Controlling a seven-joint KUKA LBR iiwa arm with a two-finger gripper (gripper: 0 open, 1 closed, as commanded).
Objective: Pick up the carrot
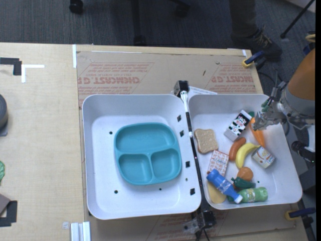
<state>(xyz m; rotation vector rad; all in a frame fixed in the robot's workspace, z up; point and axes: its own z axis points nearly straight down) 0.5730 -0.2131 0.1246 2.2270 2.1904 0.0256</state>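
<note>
The carrot (258, 135) is a short orange piece near the right wall of the right bin (286, 185), lying at a slant just under my gripper (266, 118). The gripper reaches in from the right edge and sits directly over the carrot's upper end, touching or nearly touching it. The gripper's grey body hides that end of the carrot.
Packed around the carrot are a black-and-white carton (238, 124), banana (244, 153), reddish sausage (236, 148), small carton (263, 157), bread slice (206, 140), orange (245, 173), blue bottle (220, 182) and green bottle (254, 195). The left bin (100, 119) holds a teal divided plate (148, 153).
</note>
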